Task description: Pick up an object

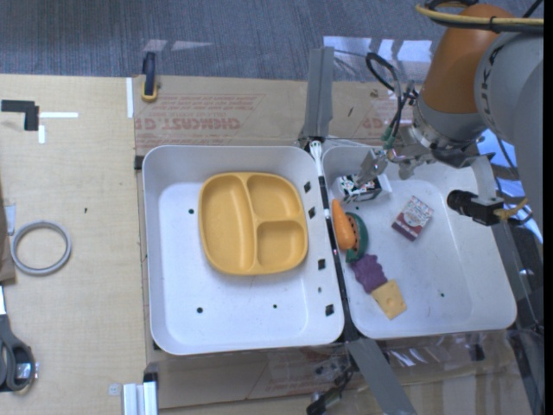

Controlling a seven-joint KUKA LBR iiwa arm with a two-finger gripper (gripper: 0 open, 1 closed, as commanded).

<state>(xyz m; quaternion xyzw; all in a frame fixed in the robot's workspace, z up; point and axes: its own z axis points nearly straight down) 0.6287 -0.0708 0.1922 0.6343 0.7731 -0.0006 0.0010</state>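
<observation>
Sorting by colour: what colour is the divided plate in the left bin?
Yellow; the plate shows plainly in the camera view.

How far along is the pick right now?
Done: the gripper is down in the right bin, at its upper-left corner. In hand: nothing I can confirm; no object is visible between its fingers. Left: the grasp and lift. The carrot, purple piece, cheese and red box all lie on the bin floor; the yellow plate sits in the left bin.

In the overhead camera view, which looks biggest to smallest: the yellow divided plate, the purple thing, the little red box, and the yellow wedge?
1. Yellow divided plate, by far.
2-4. Purple thing, red box, yellow wedge: too alike to rank.
</observation>
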